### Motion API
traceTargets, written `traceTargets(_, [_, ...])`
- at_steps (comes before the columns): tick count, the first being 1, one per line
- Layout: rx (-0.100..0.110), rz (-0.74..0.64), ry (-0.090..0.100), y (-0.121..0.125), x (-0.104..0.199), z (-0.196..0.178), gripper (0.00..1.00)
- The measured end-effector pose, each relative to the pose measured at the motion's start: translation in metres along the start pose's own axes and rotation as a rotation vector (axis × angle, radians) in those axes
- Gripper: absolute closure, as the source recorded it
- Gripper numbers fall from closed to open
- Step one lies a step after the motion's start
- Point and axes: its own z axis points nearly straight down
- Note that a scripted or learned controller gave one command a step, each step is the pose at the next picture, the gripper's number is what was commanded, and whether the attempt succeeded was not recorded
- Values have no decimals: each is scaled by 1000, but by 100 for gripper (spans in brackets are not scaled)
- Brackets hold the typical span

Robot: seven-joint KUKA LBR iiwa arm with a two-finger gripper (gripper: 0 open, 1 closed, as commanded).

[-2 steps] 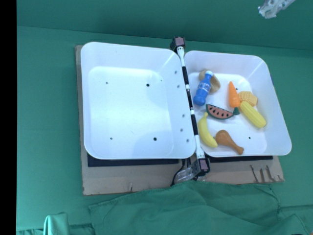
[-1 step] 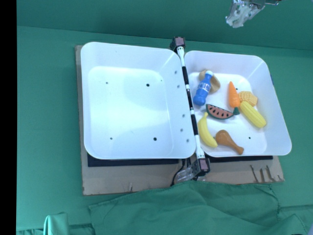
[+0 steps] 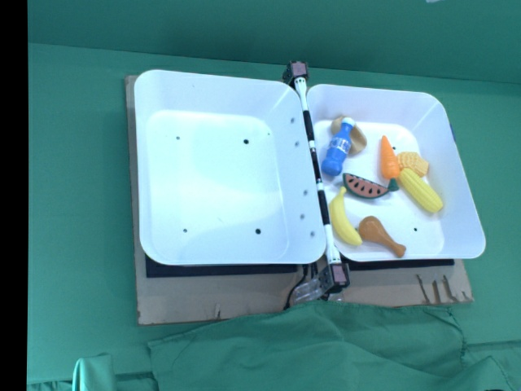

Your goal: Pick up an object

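where green cloth point(image 3: 73, 177) covers the bench, two white bins point(image 3: 216, 169) — on cardboard point(image 3: 244, 304).

Clearly a robot test lab, not a home or kitchen: two shallow white plastic bins point(image 3: 216, 169) set side by side on a flat brown cardboard sheet point(image 3: 187, 300), joined by a black-and-white striped bar point(image 3: 313, 165) with clamps. All around, plain green cloth point(image 3: 73, 177) as backdrop and cover, wrinkled at the front. In the right bin only small plastic toy foods point(image 3: 383, 190), such as a yellow toy banana point(image 3: 343, 220) and a blue toy bottle point(image 3: 337, 148), laid out as practice pieces.
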Motion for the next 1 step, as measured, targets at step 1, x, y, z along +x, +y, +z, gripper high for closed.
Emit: traceTargets(1, [1, 8, -4, -48, -76, -81, 100])
